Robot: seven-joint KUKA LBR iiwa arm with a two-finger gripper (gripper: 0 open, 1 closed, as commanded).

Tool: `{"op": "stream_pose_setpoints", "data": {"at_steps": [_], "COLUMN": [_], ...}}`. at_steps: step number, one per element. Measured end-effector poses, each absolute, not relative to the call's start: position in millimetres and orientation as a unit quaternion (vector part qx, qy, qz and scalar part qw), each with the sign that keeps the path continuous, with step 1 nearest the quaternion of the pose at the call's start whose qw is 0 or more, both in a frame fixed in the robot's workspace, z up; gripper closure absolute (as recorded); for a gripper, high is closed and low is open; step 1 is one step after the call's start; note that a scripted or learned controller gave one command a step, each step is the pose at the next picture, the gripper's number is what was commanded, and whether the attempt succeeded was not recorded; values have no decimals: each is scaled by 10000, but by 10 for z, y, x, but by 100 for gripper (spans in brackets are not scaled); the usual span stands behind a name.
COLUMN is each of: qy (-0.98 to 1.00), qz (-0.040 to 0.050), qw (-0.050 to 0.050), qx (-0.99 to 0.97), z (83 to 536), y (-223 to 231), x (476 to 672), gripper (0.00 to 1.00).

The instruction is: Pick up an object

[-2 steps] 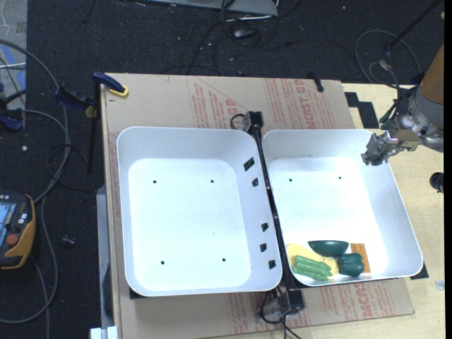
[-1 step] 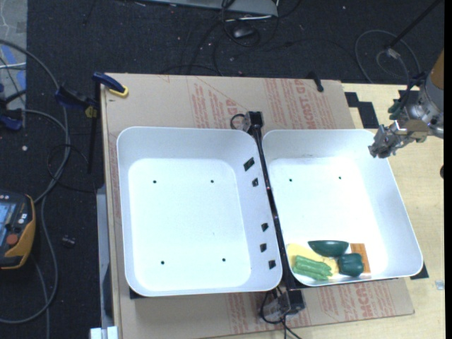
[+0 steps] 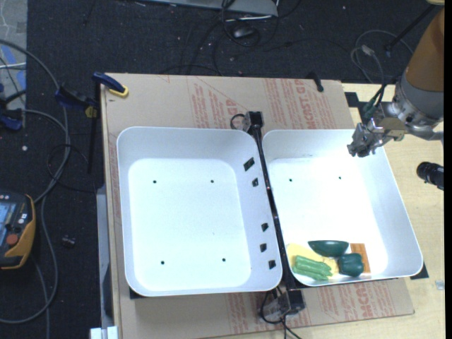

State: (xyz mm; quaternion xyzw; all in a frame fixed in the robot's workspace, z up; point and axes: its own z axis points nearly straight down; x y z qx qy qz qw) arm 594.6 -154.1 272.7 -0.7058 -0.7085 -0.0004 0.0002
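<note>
My pincer (image 3: pixel 361 147) hangs over far right corner of right shallow white plastic bin (image 3: pixel 395 196); cannot tell how it stands, too small and dark. Nothing visible in its grip. Objects cluster at near edge of same bin, well apart from me: dark green rounded bowl-like piece (image 3: pixel 329 246), light green ridged lumpy piece (image 3: pixel 311 267), teal chunky block (image 3: pixel 351 264), pale yellow flat piece (image 3: pixel 299 251), orange flat piece (image 3: pixel 360 249) behind block. Left shallow white bin (image 3: pixel 185 210) sits just beside.

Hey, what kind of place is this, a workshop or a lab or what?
Most likely a robotics lab. A robot arm reaches over two white bins on a cardboard-covered bench, loose cables trail across the dark floor, and small toys sit in the right bin.
</note>
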Motion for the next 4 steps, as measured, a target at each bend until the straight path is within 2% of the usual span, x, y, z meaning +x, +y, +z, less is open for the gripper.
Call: {"op": "stream_pose_setpoints", "data": {"at_steps": [4], "qy": [-7084], "qz": [1], "qw": [5], "qx": [-7058], "z": [2293], "y": [615], "x": [6074], "gripper": [100]}}
